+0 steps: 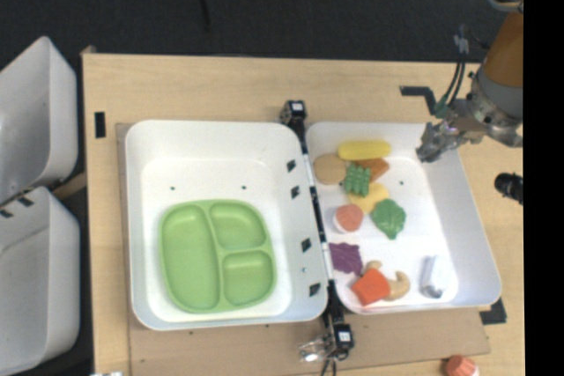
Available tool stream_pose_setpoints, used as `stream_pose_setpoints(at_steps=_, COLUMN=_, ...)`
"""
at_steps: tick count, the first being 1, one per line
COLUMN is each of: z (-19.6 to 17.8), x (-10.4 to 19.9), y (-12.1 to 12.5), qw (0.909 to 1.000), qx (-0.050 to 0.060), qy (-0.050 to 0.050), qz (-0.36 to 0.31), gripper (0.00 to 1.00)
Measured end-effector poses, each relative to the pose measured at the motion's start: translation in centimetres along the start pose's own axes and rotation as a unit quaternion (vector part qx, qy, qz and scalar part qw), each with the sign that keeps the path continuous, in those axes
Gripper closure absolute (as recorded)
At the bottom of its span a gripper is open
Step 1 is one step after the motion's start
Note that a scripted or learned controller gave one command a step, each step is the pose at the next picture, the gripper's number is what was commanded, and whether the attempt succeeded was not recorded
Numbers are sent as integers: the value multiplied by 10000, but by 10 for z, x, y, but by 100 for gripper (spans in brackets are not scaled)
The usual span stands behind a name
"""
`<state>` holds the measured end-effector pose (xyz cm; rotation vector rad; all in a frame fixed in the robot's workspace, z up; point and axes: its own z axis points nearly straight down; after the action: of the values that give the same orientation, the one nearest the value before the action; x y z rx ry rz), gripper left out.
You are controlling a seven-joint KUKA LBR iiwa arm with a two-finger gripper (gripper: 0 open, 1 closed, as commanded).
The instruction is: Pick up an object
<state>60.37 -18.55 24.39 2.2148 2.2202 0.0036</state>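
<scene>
Arm (pixel 502 66): I saw it come in from the upper right of the frame, orange band above the grey wrist.
Gripper (pixel 430 147): sat over the upper right corner of the right bin, near the back rim; too small and dark for me to tell if it was spread or pressed together. Nothing visibly pinched.
Right bin (pixel 458 216): white, shallow, right half of the bench; held all the toys.
Yellow piece (pixel 364 151): upper middle of the right bin, lying crosswise.
Orange piece (pixel 377 166): just below the yellow one, touching it.
Tan round piece (pixel 328 168): left of those, near the divider btw the bins.
Green block (pixel 357 180): centre of the upper cluster, touching the orange piece.
Pink round piece (pixel 348 218): mid bin, left side.
Green leafy piece (pixel 389 217): just right of the pink one.
Purple piece (pixel 345 258): lower left of the bin.
Red-orange block (pixel 371 286): near the front rim, w/ a tan curved piece (pixel 399 283) touching its right side.
Grey piece (pixel 430 276): lower right of the bin, apart from the rest.
Left bin (pixel 150 163): white, held a green divided tray (pixel 217 255) w/ three compartments, lower centre.
Bench (pixel 203 84): tan wood, under both bins.
</scene>
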Motion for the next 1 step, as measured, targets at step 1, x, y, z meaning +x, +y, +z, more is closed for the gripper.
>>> stream_pose_setpoints(at_steps=1, z=-10, x=54, y=-15, qw=10000, qx=23, qy=19, qz=-21, gripper=100)
